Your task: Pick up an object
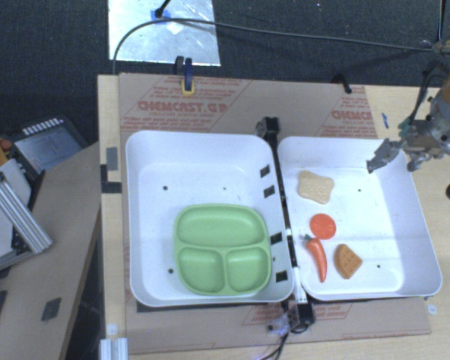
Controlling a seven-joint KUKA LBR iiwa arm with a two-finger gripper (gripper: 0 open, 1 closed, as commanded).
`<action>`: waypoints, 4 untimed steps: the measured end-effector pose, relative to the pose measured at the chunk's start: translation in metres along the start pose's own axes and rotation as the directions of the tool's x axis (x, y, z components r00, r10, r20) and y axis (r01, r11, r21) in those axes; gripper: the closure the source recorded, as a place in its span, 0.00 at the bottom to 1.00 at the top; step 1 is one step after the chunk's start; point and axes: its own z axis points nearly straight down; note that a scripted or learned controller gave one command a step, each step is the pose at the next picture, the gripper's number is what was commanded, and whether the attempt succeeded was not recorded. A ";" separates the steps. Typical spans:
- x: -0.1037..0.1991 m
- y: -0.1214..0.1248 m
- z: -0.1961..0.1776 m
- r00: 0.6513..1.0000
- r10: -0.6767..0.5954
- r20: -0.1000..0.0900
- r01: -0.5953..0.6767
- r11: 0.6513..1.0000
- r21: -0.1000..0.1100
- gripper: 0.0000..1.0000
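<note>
The gripper (394, 154) hangs over the far right corner of the right bin (405, 235); its fingers look spread and hold nothing. In this bin lie a biscuit (315, 187), a tomato (323, 226), a carrot (318, 258) and a toast (347, 261). The left bin (146, 193) carries a green tray (221, 247). The biscuit lies apart from the others, so I think it is the best choice: come straight down, centred over it.

This looks like a robot lab: a desk (232, 100) with taped cardboard, loose cables (300, 36), and a metal rail (15, 208) nearby.
</note>
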 end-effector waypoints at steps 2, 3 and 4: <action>0.008 0.010 0.047 1.000 -0.006 0.002 0.006 1.000 -0.009 0.00; 0.009 0.020 0.104 1.000 -0.007 0.002 0.007 1.000 -0.009 0.00; 0.008 0.022 0.152 1.000 -0.004 0.004 0.004 1.000 -0.015 0.00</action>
